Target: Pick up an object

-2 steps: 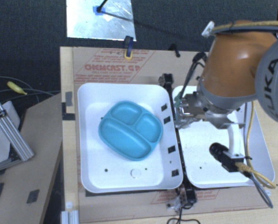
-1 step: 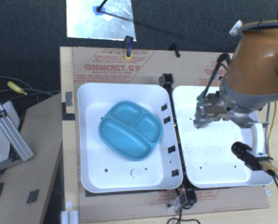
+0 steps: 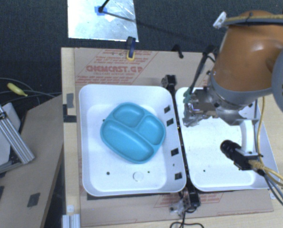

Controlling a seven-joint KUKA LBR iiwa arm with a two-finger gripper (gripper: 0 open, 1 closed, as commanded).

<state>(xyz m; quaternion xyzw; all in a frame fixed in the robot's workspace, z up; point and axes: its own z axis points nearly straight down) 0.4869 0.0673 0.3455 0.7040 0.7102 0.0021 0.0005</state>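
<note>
A light-blue divided plate (image 3: 132, 132) lies flat in the middle of the left white bin (image 3: 91, 175), tilted diagonally. My gripper (image 3: 191, 112) hangs low over the left part of the right white bin (image 3: 217, 182), close to the wall between the bins. It is a metallic cluster under the orange wrist band (image 3: 248, 51). The arm's bulk hides the back of the right bin. I see nothing held at the gripper.
Black clips (image 3: 174, 152) line the wall shared by the bins. Brown cardboard (image 3: 113, 68) lies under both bins. A shiny sheet (image 3: 101, 13) sits at the back, and an aluminium rail (image 3: 8, 132) stands at the far left.
</note>
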